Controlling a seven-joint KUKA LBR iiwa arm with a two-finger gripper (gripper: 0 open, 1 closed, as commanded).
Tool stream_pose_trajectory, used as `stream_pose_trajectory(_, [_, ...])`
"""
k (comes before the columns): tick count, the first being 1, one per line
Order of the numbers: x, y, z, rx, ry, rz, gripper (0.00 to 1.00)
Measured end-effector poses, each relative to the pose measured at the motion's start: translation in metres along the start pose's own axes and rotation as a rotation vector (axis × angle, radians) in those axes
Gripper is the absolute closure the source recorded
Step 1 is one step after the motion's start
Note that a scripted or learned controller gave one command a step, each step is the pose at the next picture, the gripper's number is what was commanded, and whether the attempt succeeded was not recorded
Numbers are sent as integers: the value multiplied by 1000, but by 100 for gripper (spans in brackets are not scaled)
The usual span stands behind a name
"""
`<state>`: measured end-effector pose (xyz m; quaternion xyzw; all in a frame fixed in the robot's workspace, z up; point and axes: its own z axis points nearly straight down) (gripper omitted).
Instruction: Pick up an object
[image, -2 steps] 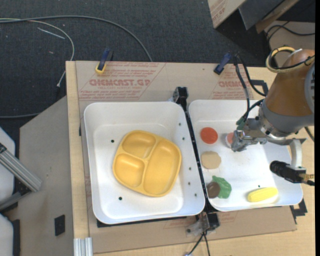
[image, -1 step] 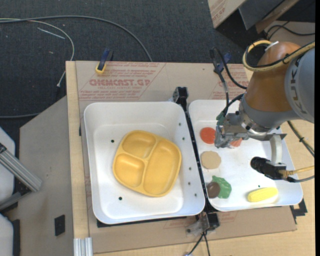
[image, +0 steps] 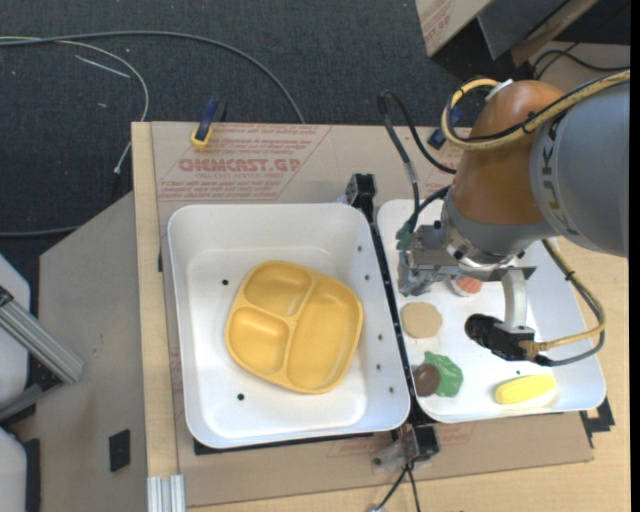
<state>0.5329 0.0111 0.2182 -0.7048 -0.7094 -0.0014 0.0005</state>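
The middle of the left shallow white bin (image: 195, 260) is taken up by a yellow compartmented plastic plate (image: 295, 325). Bare floor is left all round it, widest along the far and left walls. The near half of the right shallow white bin (image: 577, 372) is crowded. A tan round disc (image: 421, 320) lies just beside the shared rims. A small brown lump (image: 426, 379) and a green piece (image: 447, 374) are seen touching near the front wall, and a yellow oblong block (image: 524, 390) lies towards the front right corner. The far half is covered from above by the grey arm with its orange band (image: 505, 150) and the gripper (image: 415, 282). Beside the gripper, a small red-and-white object (image: 466, 286) is partly hidden.
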Motion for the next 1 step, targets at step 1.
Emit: stream_pose_trajectory(1, [61,7,-10,0,1,-1,100])
